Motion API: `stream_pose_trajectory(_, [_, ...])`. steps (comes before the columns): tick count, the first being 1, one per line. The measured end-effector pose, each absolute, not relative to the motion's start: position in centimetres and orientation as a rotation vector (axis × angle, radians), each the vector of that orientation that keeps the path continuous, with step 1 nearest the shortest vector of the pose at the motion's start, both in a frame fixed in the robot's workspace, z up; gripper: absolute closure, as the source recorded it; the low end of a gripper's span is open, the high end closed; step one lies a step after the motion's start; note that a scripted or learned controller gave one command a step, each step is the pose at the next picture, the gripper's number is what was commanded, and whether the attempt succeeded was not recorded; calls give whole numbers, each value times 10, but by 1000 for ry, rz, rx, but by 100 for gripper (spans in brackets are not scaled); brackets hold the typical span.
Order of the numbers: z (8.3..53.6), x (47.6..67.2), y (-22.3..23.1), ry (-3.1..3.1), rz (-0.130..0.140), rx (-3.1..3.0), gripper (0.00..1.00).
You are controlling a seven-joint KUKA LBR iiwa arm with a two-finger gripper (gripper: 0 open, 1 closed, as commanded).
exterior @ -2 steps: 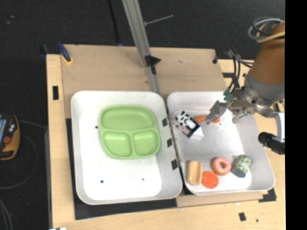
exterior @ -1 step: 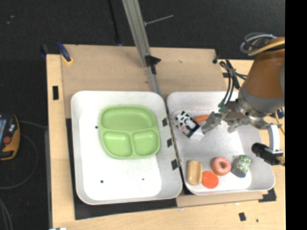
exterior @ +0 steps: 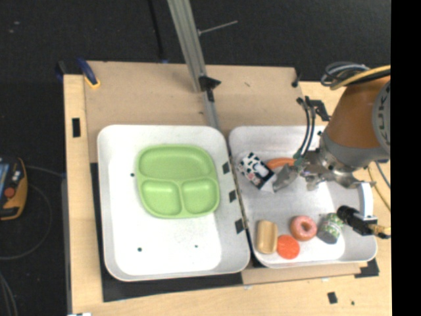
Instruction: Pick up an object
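The wooden bench (exterior: 131, 97) bears two white bins, left (exterior: 112, 196) and right (exterior: 263, 140), side by side.

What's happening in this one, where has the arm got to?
The arm's gripper is low in the right bin, beside a black-and-white toy and an orange piece. Nothing is visibly held. A pink doughnut, a tan block, a red-orange ball and a green object lie nearer the front. The left bin holds a green divided plate.
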State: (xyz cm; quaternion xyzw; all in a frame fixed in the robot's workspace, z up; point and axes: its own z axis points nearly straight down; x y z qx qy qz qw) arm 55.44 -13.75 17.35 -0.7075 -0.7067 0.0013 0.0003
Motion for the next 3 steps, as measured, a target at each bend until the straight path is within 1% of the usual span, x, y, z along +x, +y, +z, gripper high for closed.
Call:
stream_pose_trajectory(1, [110,555,-139,-2218,6,-2220,0])
stream_pose_trajectory(2, [125,557,-140,-2217,-3,-2231,100])
stream_pose_trajectory(3, [174,566,-147,-2225,-4,-2226,100])
